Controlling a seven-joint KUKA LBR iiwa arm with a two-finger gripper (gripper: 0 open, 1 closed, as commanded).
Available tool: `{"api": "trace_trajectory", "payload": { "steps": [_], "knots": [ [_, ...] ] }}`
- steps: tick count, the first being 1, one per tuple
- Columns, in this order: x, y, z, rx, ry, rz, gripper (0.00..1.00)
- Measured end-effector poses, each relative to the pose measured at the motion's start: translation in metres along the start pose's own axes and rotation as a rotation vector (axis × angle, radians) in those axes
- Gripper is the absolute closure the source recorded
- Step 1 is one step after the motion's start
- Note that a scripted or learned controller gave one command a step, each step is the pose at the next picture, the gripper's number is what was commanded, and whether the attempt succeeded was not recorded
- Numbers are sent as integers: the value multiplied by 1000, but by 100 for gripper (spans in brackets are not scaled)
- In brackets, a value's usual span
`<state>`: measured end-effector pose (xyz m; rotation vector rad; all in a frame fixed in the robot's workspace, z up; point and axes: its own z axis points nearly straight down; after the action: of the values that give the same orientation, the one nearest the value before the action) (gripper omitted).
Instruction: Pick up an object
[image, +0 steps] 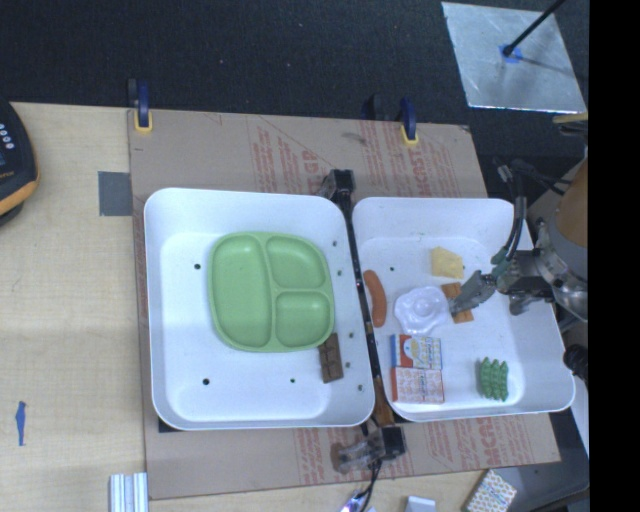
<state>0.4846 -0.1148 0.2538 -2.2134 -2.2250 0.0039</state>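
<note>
Two smooth white plastic bins (160, 300) sit on matt brown cardboard (250, 150) over a pale wood-grain surface (60, 330). A green plastic plate (270, 290) has a soft sheen.

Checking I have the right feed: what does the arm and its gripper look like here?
A metallic grey wrist reaches in from the right, with dark cables looping over it. The gripper is dark grey, with slim fingers. An orange-brown patch shows above the wrist.

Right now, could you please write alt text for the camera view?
The gripper reaches into the right bin among a sausage, yellow piece, clear cup, carton and green block. The left bin holds a green plate.
</note>
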Motion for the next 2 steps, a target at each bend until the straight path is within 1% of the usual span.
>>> {"api": "trace_trajectory", "payload": {
  "steps": [1, 2],
  "knots": [
    [-39, 83, 56, -3, -5, -1, 0],
    [-57, 105, 145, 3, -2, 0, 0]
  ]
}}
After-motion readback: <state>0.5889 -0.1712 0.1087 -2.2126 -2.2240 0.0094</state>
